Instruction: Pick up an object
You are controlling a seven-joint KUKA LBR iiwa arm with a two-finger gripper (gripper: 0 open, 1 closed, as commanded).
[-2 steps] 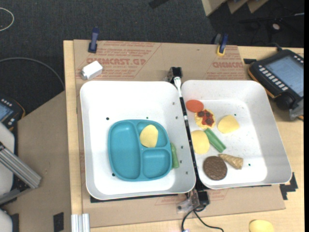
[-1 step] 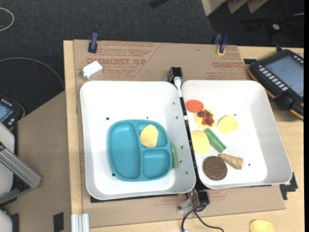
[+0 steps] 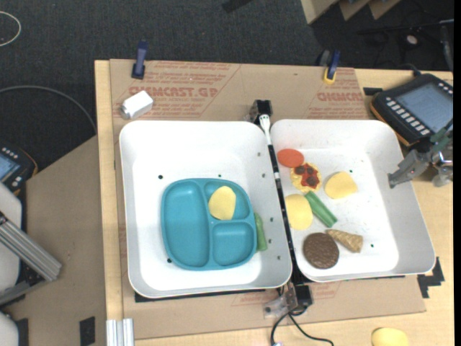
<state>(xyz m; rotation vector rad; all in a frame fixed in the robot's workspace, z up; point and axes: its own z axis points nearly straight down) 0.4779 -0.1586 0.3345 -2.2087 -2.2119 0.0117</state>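
**Mia:** Where is the gripper [image 3: 412,169] in the camera view?

**Dad:** At the right edge of the right bin [image 3: 382,139]. Its fingers look spread apart, with nothing between them.

**Mia:** So it hasn't picked anything yet?

**Dad:** I think not. It looks like the very start, before the reach.

**Mia:** What could it take?

**Dad:** The closest to the gripper is the yellow piece [image 3: 341,185], inside the right bin. Farther from the gripper are the brown cookie [image 3: 320,250], the cone [image 3: 346,239] and the green stick [image 3: 320,209].

**Mia:** And the blue tray [image 3: 189,225]?

**Dad:** Far from the gripper, in the left bin [image 3: 144,164], with a yellow chip [image 3: 222,202] in it.

**Mia:** What comes next?

**Dad:** Probably move over one thing, go down, then squeeze.
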